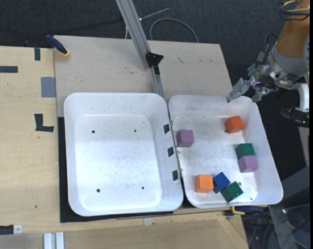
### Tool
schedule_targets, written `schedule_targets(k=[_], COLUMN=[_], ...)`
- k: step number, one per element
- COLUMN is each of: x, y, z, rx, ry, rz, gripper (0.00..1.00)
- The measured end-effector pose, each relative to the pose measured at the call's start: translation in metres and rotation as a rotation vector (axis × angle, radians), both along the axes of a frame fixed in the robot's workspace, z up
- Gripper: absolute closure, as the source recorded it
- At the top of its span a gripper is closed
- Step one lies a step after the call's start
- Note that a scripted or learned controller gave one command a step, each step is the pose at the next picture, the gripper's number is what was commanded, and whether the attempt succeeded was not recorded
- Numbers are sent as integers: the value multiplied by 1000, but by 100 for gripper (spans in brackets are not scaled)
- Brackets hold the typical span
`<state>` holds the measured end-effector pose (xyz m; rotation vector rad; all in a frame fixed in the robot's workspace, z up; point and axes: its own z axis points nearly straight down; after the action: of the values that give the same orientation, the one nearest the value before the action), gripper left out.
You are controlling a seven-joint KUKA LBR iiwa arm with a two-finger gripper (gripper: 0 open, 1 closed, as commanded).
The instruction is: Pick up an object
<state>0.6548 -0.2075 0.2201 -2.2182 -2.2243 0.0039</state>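
Pale wooden table [104, 66] carries both bins; seven blocks lie in the right bin [208, 105], the orange block [233, 124] nearest the jaws [248, 90], which hover spread and empty. Nothing picked yet.

bins [115, 100]: white, black-speckled
blocks: two orange [233, 124], two purple [185, 137], two green [244, 150], one blue [221, 181]
table [22, 139]: pale wood

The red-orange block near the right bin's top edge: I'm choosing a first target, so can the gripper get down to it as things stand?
Probably yes. The red-orange block sits alone, apart from the other blocks, and the gripper hangs over the right bin's top corner just above it, with nothing between them.
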Motion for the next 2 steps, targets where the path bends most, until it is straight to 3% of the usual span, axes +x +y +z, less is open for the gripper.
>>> schedule_targets(k=[1, 2], x=[1, -49], y=[80, 139], z=[-104, -23], rx=[5, 4], ry=[7, -4], rz=[3, 4], gripper=[0, 0])
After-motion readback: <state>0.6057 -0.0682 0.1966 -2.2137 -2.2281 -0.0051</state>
